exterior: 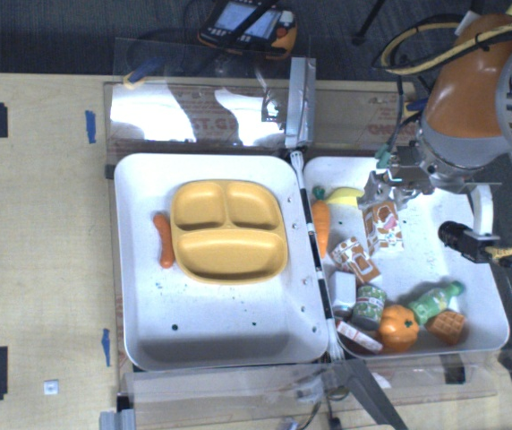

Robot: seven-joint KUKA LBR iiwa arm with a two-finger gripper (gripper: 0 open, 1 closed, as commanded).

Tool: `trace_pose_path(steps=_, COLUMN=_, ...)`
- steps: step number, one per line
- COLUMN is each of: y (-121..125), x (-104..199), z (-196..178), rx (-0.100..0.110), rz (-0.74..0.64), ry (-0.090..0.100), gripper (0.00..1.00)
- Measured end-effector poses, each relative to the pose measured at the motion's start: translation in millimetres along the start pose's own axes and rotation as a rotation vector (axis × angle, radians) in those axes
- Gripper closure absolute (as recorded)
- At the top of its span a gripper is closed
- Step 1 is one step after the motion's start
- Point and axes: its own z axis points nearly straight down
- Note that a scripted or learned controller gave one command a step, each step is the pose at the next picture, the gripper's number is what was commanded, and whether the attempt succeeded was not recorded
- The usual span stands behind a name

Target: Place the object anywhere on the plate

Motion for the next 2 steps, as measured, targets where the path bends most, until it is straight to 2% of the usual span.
trace_pose_path(steps=1, y=0, x=0, z=0, rx=-0.001, rz=0.000, ry=0.000, gripper=0.00)
trace_pose_path(steps=2, y=1, x=1, z=-10, rx=-0.004, rz=-0.002, ry=-0.001, gripper=1.00)
